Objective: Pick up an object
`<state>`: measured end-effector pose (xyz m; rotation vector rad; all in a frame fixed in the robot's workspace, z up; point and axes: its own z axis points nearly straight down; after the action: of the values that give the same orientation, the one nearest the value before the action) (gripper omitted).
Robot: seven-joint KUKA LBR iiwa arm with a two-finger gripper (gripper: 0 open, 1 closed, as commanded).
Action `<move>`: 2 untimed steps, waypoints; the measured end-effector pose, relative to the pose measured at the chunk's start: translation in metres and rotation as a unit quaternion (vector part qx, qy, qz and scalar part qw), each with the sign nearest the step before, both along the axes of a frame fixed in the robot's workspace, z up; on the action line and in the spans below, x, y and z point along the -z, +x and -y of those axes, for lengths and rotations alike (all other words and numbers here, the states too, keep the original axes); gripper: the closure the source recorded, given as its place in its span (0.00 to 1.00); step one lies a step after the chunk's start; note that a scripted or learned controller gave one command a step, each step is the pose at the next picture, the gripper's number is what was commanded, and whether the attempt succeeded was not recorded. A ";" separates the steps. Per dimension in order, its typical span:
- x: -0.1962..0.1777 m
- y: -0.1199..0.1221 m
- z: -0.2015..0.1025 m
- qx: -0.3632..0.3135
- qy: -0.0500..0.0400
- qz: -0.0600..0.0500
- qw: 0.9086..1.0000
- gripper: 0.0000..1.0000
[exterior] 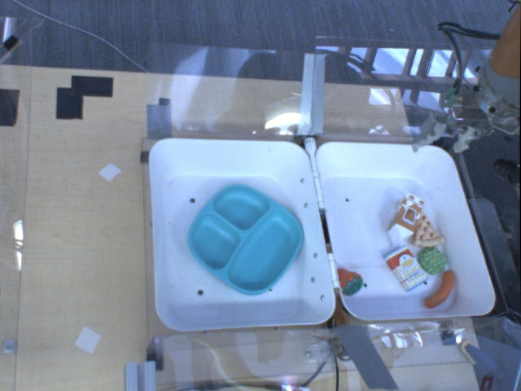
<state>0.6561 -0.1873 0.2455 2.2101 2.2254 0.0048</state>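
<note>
Pale wood bench under two white bins, left bin [167, 300] and right bin [358, 169], touching along a middle seam. Centred in left bin: blue plate [244, 239] with three sections. Clustered at 4 o'clock in right bin: biscuit house [410, 212], carton [405, 268] just below it, green ball [433, 261] beside carton, sausage [440, 290] nearest the corner. Apart at 7 o'clock, against the seam: strawberry [350, 281]. Hovering at 1 o'clock over right bin's far rim: gripper [444, 135], holding nothing visible; open or closed, cannot tell. Well apart from every toy.
</note>
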 end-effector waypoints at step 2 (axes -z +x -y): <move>0.090 -0.081 0.010 0.072 0.001 -0.002 0.997 0.00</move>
<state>0.5747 -0.1975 0.1552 2.3669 2.0636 0.0016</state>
